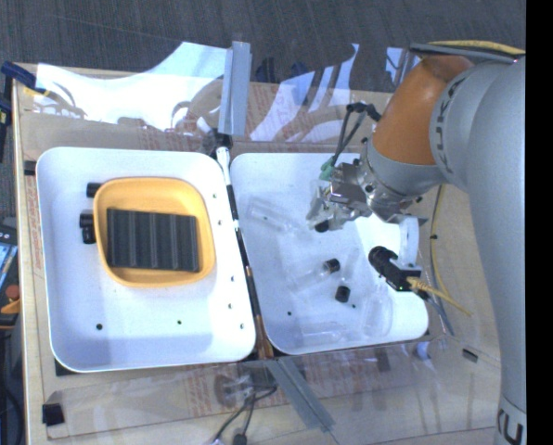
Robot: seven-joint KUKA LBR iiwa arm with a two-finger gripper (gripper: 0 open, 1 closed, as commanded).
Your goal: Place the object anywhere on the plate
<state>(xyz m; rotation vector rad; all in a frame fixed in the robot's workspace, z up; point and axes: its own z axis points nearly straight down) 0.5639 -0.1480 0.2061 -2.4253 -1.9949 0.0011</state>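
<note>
Two shallow white bins stood side by side on the bench, the left bin (68, 327) and the right bin (276, 170) touching along their inner edges. A yellow plate (151, 191) lay flat in the upper half of the left bin, and a dark ridged slab (153, 239) covered its middle. One small black block (93, 190) sat just off the plate's upper left corner and a second black block (86, 227) sat against its left rim, both on the bin floor. My gripper (325, 216) hung over the upper middle of the right bin, well apart from the plate. I could not tell whether it was open or closed, and I could see nothing held in it. Below it, on the floor of the right bin, lay a small black cap (331, 265) and, a little lower and to the right, another black cap (342, 294), each apart from the gripper. A clear plastic piece (265, 215) lay to the gripper's left, near the bin's inner wall. Which of these loose items was the object for the plate, I could not tell.
</note>
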